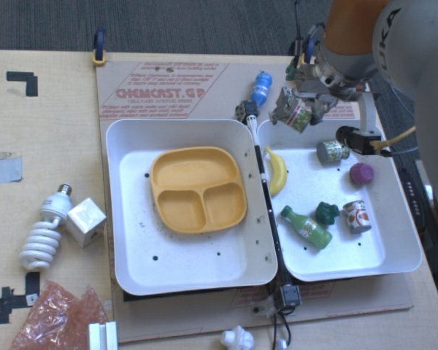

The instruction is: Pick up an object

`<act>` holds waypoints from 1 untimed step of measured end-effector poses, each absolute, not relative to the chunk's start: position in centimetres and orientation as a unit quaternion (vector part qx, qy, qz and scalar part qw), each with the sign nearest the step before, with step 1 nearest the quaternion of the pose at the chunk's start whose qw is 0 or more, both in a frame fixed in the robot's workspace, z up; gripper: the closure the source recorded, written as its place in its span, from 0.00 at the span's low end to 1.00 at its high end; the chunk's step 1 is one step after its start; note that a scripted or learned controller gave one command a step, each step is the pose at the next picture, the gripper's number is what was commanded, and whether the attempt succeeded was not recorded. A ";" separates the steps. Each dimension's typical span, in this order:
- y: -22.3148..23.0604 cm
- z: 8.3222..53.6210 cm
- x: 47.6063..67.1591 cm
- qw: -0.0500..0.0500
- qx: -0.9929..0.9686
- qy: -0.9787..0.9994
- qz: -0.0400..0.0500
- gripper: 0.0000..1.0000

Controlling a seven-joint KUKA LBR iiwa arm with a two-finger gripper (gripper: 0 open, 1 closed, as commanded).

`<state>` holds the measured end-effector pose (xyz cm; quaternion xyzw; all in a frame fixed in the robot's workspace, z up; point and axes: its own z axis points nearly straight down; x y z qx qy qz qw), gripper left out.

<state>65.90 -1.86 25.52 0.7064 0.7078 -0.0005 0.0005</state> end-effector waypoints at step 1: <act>0.9 28.1 65.9 0.000 0.706 0.708 0.000 1.00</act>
